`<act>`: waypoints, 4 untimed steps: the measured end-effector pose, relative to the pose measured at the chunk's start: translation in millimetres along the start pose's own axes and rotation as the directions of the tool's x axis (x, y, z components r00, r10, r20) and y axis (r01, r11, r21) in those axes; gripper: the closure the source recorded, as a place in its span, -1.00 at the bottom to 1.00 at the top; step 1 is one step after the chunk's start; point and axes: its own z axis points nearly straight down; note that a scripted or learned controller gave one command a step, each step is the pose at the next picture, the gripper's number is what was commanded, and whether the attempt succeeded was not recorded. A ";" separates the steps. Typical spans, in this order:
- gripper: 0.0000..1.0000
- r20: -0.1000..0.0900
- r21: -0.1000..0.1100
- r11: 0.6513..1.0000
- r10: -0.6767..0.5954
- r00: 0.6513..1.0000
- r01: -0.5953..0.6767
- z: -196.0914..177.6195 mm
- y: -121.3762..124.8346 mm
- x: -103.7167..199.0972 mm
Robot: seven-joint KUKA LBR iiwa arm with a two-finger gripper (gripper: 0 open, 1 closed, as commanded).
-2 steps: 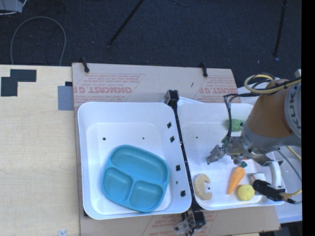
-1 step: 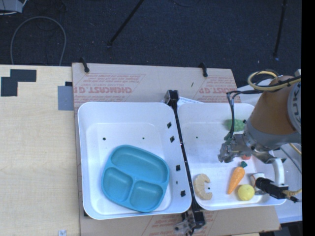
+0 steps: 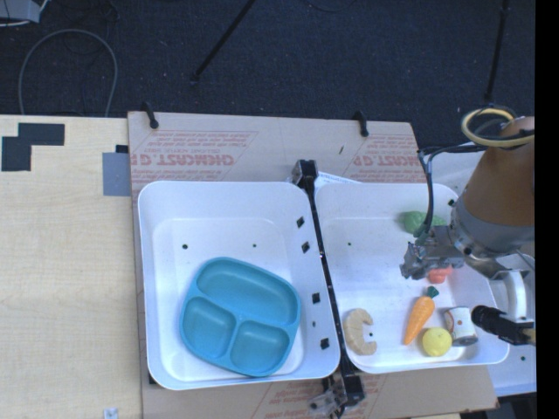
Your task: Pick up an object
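Step in hand: the approach is judged to be under way; nothing is seen held, so the pick is not yet made.
Arm: the grey arm with its orange band (image 3: 498, 186) is seen reaching over the right bin (image 3: 367, 221) from the right.
Gripper: the gripper (image 3: 425, 262) is seen low above the right bin's floor; whether it is spread or pressed together cannot be told, as the claw is small and dark against the wrist.
Nearest object: a small red piece (image 3: 438, 276) is found just beside the gripper, toward the near side.
Other candidates: a carrot (image 3: 419, 319), a yellow ball (image 3: 436, 342), a beige curved toy (image 3: 359, 332) and a white can (image 3: 460, 325) are laid nearer the front wall; a green item (image 3: 413, 221) is partly hidden behind the arm.
Left bin: a blue divided plate (image 3: 239, 314) is held in the left bin (image 3: 166, 234), well apart from the gripper.
Next move: a short descent centred on one object is called for, the red piece being judged closest, followed by a closing and a straight lift.
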 end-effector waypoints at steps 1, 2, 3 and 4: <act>1.00 -0.001 0.002 1.000 -0.001 1.000 0.001 -14.3 0.3 -0.9; 1.00 -0.003 0.002 1.000 -0.010 1.000 0.010 -23.4 2.7 47.4; 1.00 -0.004 0.005 1.000 -0.012 1.000 0.012 -21.9 5.1 106.9; 1.00 -0.002 0.003 1.000 -0.012 1.000 0.012 -32.7 20.8 159.8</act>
